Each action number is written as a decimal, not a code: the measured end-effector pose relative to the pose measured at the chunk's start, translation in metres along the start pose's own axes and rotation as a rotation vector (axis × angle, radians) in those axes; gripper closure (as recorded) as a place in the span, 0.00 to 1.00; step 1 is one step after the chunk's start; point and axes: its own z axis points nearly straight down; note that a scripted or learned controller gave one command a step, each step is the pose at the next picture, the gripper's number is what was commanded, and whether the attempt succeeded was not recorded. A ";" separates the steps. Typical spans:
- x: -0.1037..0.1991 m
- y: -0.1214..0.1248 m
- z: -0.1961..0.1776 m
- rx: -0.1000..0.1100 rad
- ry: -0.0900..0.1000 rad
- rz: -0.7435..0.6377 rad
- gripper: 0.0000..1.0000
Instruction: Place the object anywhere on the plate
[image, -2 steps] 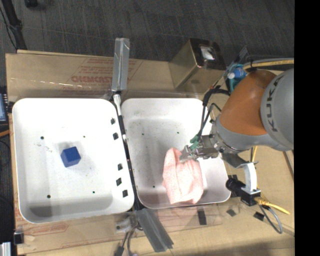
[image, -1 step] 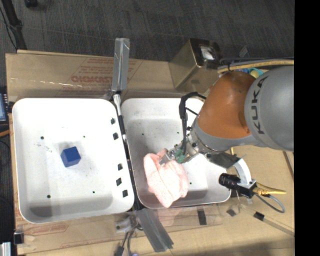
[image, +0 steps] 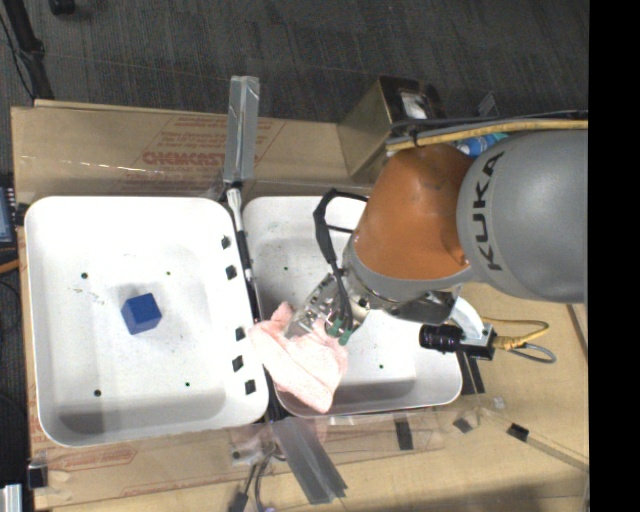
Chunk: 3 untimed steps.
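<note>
**Soft cloth by the bin wall, blue cube apart**

In the right bin (image: 440, 385), a pink cloth (image: 300, 362) lies crumpled against the left wall, one corner lapping up onto the rim. The gripper (image: 330, 318) hangs right over its upper edge, and whether it is parted or pinched I cannot tell. The cloth looks light, limp and prone to sag, so a raised fold near its middle seems the best hold. A blue cube (image: 142, 312) sits in the left bin (image: 60, 330), small and rigid.
</note>
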 end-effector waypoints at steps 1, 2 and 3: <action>0.028 0.042 0.006 0.001 0.000 -0.403 1.00; 0.056 0.087 -0.008 0.000 -0.003 -0.697 1.00; 0.084 0.131 -0.019 0.000 -0.003 -0.704 1.00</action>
